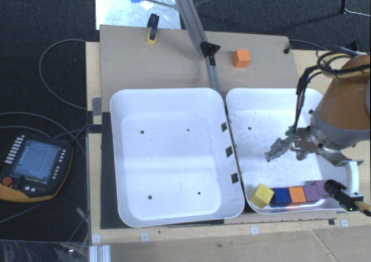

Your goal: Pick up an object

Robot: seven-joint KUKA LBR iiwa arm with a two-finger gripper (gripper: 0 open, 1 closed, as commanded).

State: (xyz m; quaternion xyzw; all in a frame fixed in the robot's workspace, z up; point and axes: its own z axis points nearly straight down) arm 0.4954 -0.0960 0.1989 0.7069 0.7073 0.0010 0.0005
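Gripper [277, 150] hovers over right white bin [255, 110], finger state unclear, nothing visibly held. Yellow cube [262, 195], blue cube [282, 196], orange cube [297, 195], purple block [314, 190] sit along near wall. Pick not started.

Two white bins [174, 156] sat side by side on the bench [261, 52]. Four blocks lay in a row in the right bin [255, 116]: one yellow [262, 195], one blue [282, 196], one orange [297, 195], one purple [313, 190]. One more orange block [242, 58] sat on the bench. There was one arm [345, 110], and one handheld controller [33, 165] beside the bench.
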